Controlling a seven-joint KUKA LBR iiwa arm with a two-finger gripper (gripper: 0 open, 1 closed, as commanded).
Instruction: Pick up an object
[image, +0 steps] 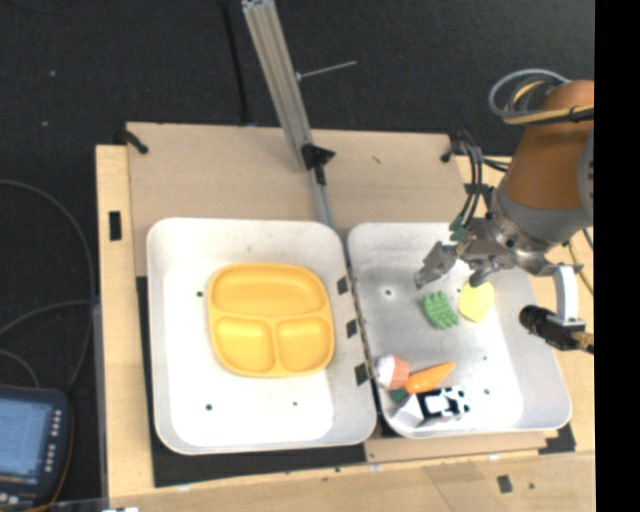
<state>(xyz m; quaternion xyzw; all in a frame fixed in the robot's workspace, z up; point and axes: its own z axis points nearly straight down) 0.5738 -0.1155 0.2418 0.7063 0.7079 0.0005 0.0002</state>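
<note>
We see the gripper (462, 268) above the green block (439, 309), jaws spread, grasping nothing. Yellow piece (476, 302) touches the block's right side; we judge fingers may snag both.

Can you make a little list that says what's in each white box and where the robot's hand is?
left bin: a yellow tray with three compartments
right bin: a green block, a pale yellow piece, an orange carrot toy, a black-and-white object
green block and yellow piece: side by side, near the bin's middle
carrot toy and black-and-white object: at the near-left corner of the right bin
gripper: just above the green block and yellow piece, holding nothing that I can see
</note>
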